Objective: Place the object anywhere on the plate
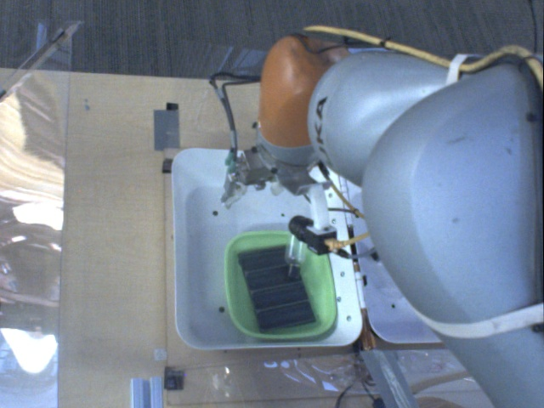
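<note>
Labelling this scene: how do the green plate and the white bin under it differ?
The green plate is smaller and sits inside the white bin. The plate carries a dark ridged object; the bin carries the plate. The plate lies skewed within the bin. Both are shallow with rounded corners.

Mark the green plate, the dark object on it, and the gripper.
green plate (236, 300): camera view, on its left rim.
dark object (274, 291): camera view, on the middle of its ribbed top.
gripper (293, 262): camera view, at its fingertips over the plate.

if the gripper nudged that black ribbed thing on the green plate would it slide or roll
The black object looks flat and rectangular, so it would probably slide, not roll. Its ribbed top suggests something stiff. The green plate has a raised rim, which would likely stop it.
</note>
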Robot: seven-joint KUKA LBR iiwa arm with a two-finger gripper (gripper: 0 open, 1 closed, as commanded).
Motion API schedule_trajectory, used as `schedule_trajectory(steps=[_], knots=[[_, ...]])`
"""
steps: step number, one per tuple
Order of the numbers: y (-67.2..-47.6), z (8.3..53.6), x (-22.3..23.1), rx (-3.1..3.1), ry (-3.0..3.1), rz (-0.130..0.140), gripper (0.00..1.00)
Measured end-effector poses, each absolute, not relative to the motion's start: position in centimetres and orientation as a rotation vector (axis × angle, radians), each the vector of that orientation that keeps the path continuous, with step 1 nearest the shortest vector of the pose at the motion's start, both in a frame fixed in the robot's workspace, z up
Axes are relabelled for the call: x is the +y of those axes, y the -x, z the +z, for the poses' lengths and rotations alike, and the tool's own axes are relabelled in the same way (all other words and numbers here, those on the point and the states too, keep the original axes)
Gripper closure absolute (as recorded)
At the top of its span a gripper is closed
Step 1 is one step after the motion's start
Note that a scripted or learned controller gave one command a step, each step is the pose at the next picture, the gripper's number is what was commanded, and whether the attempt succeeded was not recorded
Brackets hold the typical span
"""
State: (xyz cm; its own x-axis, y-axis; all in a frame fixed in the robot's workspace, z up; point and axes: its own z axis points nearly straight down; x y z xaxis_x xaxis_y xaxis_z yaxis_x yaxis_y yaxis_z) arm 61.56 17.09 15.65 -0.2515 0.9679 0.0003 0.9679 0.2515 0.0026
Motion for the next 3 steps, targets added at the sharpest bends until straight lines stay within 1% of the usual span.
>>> schedule_trajectory(steps=[1, 2, 3], knots=[[-61.7, 16.8, 17.2, 2.487, -1.911, 0.009, 1.00], [-61.8, 18.0, 17.3, 2.489, -1.902, 0.016, 1.00], [-61.8, 17.9, 17.3, 2.489, -1.902, 0.016, 0.00]])
